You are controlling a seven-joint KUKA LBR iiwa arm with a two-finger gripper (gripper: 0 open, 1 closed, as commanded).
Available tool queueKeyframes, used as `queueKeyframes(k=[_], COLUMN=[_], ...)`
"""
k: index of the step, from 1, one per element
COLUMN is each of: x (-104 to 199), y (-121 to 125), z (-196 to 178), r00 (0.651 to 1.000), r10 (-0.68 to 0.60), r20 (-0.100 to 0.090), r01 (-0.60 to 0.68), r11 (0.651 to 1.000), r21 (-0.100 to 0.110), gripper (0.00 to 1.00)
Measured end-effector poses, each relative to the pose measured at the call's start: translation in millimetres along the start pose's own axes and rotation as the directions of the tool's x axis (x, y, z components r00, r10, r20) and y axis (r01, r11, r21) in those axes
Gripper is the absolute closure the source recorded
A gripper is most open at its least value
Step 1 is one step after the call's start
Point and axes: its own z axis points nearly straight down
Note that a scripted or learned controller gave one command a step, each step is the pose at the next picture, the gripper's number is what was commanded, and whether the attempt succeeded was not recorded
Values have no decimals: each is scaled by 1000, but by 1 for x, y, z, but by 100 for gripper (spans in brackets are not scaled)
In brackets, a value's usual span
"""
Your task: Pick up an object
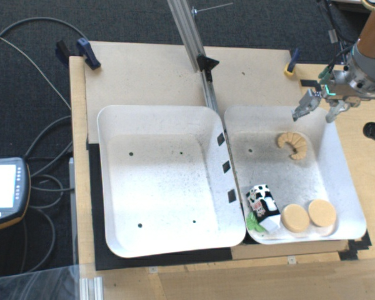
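Note:
In the right bin (337,161) lie a tan croissant (292,145), a black-and-white cow-patterned carton (263,207) on a green piece at the front left, and two round tan cookies (295,218) (322,213) along the front wall. My gripper (319,109) hangs over the bin's far right corner, above and to the right of the croissant. Its two fingers are spread apart and nothing is between them.
The left bin (112,130) sits beside the right one, with a row of black clips (225,165) along the shared wall. A metal pole (186,27) slants up from the bench's back. Blue clamps (87,52) grip the bench's far corners.

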Motion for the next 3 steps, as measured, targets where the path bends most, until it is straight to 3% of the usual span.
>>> queueKeyframes(k=[1,3], x=[0,-3], y=[1,-4], z=[-3,94], r00=[1000,1000], r10=[-2,-1], r20=[1,0], r01=[2,1], r11=[1000,1000], r21=[-5,0], gripper=[0,0])
